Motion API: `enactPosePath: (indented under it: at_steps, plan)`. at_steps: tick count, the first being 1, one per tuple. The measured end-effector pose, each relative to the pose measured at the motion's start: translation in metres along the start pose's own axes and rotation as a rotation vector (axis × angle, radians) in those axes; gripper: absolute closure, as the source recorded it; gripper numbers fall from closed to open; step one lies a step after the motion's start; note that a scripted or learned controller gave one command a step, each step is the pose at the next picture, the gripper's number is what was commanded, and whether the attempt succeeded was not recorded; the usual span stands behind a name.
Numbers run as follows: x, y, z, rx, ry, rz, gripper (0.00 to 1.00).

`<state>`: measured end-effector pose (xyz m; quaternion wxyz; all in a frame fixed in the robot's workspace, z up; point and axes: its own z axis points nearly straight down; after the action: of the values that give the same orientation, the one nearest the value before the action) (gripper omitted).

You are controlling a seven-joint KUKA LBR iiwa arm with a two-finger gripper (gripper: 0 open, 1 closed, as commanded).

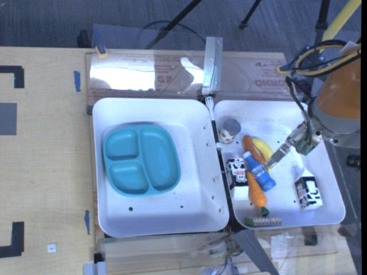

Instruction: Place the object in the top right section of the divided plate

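The blue bottle [261, 175] lies in the right bin [327, 211] near its left edge, between a banana [262, 148] and a carrot [257, 191]. The gripper [270, 160] sits right over it, can't tell about its jaws. The blue plate [141, 158] is in the left bin [189, 213].

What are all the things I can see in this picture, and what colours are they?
Bins: two, white, side by side on the bench.
Divided plate: one, turquoise, three sections, in the left bin.
Carrot: one, orange, middle of the right bin.
Banana: one, yellow, right bin, just above the blue object.
Blue object: one, blue, lying across the carrot; too blurred to name.
Small round thing: one, grey and brown, upper left of the right bin.
Black-and-white cartons: two, one at the right bin's left wall, one near its lower right.
Arm: one, grey and orange, coming from the right.
Hand: one, dark, right next to the banana and blue object.
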<state>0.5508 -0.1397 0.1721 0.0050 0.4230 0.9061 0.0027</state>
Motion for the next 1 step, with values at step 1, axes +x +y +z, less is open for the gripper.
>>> enactPosePath:
  at_steps: [1]
  plan:
    - [-0.0014, 0.0009, -0.0105, -0.005, -0.004, 0.002, 1.00]
